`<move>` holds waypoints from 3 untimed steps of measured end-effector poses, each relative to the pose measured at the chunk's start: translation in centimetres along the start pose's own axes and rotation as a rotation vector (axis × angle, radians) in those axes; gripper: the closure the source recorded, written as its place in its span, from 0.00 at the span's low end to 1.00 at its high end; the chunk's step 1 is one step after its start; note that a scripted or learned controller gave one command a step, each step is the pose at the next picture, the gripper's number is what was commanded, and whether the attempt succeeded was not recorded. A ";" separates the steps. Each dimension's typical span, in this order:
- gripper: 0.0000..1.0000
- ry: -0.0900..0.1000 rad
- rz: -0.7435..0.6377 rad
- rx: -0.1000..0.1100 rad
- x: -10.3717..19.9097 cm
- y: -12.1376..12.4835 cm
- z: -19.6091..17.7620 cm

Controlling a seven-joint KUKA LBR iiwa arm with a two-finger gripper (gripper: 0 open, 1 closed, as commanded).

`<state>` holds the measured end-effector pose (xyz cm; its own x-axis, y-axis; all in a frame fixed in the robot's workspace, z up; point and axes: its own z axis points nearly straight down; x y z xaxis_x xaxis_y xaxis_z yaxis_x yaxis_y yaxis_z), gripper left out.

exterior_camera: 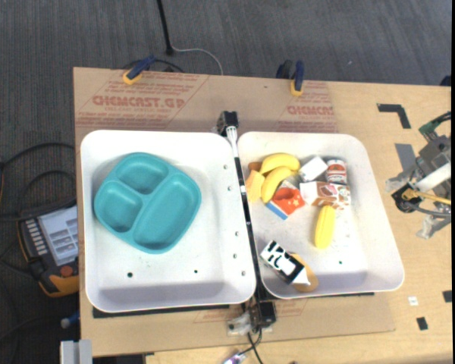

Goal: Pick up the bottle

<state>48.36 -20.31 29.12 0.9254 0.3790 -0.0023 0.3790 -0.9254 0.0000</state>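
Observation:
A small bottle (336,176) with a red and brown label lies near the back right of the right bin (379,226), beside a white box (313,167). My gripper (425,191) hangs over the bare bench, just past that bin's right wall. It is well to the right of the bottle and apart from it. Nothing shows in its grasp.
The right bin also holds two bananas (277,171), a third banana (325,226), a red carton (287,202) and a black-and-white pack (287,264) with an orange end. A teal divided plate (146,201) lies in the left bin (205,279). Clamps (296,77) grip the bench's far edge.

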 end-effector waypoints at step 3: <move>1.00 0.001 -0.141 0.001 7.3 1.3 8.1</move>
<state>55.59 -18.71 20.98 0.8628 0.5055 -0.0017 0.5055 -0.8628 -0.0010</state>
